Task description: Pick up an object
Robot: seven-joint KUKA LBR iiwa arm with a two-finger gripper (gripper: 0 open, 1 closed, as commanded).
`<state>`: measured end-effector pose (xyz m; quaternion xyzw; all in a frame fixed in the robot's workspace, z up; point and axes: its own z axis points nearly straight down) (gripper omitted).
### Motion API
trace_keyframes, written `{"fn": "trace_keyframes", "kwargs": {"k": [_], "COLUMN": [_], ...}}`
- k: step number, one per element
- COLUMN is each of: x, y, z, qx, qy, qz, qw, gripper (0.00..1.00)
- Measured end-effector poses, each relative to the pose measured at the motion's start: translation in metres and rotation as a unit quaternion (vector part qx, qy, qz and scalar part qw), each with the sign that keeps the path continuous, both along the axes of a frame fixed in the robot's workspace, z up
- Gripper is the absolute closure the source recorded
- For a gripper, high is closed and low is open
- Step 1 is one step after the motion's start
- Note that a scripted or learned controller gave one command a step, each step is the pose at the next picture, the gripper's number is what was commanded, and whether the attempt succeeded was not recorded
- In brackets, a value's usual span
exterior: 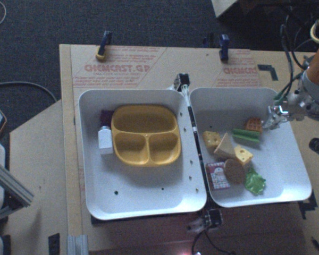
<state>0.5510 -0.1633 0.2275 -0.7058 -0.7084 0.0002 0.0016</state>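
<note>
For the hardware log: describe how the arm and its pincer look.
The arm is grey with an orange band above the wrist. Dark cables loop beside it, with a green one nearer the pincer. The pincer is small, pale metallic grey, blurred here.

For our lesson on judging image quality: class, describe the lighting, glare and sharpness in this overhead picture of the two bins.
Camera view: dim overall, with the floor nearly black; the white bins read brightest, without harsh glare; the yellow tray casts a soft shadow below itself; a reddish glow tints the bench's near edge; the gripper and small items in the right bin look slightly soft and grainy.
</note>
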Motion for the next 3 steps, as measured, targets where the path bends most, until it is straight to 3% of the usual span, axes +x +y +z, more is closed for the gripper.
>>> {"fn": "trace_keyframes", "kwargs": {"k": [1,3], "x": [-0.020,-0.059], "y": [0.061,0.139], "z": [0.000,-0.010], "qx": [0.0008,0.0001], "qy": [0.000,0.001], "qz": [0.001,0.000], "qw": [1.0000,1.0000], "gripper": [1.00,1.00]}}
